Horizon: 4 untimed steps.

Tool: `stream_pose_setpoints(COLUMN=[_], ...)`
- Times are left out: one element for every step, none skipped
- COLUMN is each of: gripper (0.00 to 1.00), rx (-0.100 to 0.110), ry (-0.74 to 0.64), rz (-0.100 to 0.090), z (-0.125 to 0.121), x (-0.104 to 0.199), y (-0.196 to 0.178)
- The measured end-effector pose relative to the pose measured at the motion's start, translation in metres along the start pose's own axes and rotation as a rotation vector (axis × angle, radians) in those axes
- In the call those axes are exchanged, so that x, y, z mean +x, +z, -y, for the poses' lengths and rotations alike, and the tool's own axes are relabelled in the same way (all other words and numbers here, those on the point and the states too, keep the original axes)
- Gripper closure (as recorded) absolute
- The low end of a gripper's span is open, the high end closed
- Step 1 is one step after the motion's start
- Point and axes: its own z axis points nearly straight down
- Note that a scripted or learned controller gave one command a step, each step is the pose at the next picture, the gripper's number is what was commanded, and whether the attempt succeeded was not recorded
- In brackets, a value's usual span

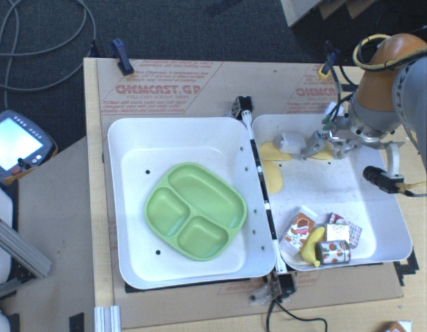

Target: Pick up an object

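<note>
Divided plate [195, 211] in left bin [130, 144]; snacks [323, 239] in right bin [379, 213].

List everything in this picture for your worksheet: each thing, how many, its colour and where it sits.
bins: two, white, side by side on the bench
plate: one, green, three compartments, left bin
banana: one, yellow, right bin's near corner
cartons: a few, red and white, around the banana
yellow things: some, right bin's far left part
clamp: one, blue, bench's far left edge
tablet: one, lit, left of bench
gripper: one, grey, above right bin's far part
</note>
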Motion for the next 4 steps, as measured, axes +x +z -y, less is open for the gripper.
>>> stream_pose_setpoints(gripper=[0.00,1.00,0.00,0.00], rx=[-0.011,-0.015,-0.015,-0.012], ry=[0.001,0.000,0.000,0.000], rz=[0.001,0.004,0.004,0.002], z=[-0.019,-0.020,-0.020,-0.019], x=[-0.019,-0.019,-0.019,-0.022], y=[-0.002,-0.013,-0.013,-0.002])
